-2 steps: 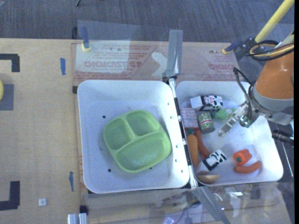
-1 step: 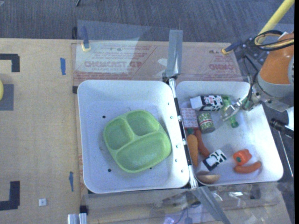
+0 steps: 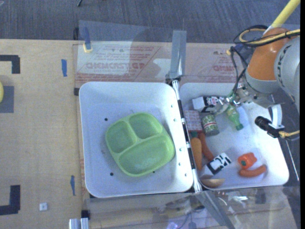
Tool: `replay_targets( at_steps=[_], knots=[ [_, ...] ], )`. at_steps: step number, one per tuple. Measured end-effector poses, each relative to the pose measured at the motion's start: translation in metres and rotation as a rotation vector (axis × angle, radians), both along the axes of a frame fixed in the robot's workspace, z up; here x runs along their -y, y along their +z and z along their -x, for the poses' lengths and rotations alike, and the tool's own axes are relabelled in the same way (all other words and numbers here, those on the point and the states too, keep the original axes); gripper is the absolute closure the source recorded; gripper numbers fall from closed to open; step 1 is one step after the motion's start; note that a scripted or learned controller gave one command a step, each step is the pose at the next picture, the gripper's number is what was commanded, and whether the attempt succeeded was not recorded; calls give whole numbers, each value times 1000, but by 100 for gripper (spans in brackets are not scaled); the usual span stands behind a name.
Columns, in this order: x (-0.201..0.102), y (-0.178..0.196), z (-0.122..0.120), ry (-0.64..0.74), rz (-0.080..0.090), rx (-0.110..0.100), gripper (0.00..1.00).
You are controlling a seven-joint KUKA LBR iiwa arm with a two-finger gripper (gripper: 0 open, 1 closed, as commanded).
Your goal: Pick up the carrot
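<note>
from the overhead camera we've got the carrot [image 3: 196,151] lying along the left wall of the right bin [image 3: 281,173], next to the divider. the gripper [image 3: 232,101] hangs over that bin's upper part by a green bottle [image 3: 234,117], well apart from the carrot; we honestly can't tell how it's set.

The long orange carrot [image 3: 196,152] lies along the right white bin's [image 3: 276,175] left wall. The hand [image 3: 232,102] hangs near that bin's far edge, above a green bottle [image 3: 234,118].

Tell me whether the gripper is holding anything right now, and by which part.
Cannot be told. The gripper sits over the green bottle in the right bin, while the carrot lies apart by the divider.
</note>
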State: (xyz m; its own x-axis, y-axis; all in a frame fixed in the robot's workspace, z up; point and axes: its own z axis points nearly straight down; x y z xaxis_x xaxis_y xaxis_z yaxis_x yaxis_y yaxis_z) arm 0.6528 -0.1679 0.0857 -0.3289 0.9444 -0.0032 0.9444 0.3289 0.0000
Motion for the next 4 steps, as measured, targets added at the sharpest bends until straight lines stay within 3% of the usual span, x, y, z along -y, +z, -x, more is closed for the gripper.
replay_targets(
  at_steps=[1, 2, 3, 4],
  knots=[
    [41, 73, -15, -204, -1, 1, 0],
    [26, 28, -20, -35, 0, 17, 0],
    [25, 28, -20, -35, 0, 16, 0],
    [40, 22, -26, -94, -23, 9, 0]
  ],
)
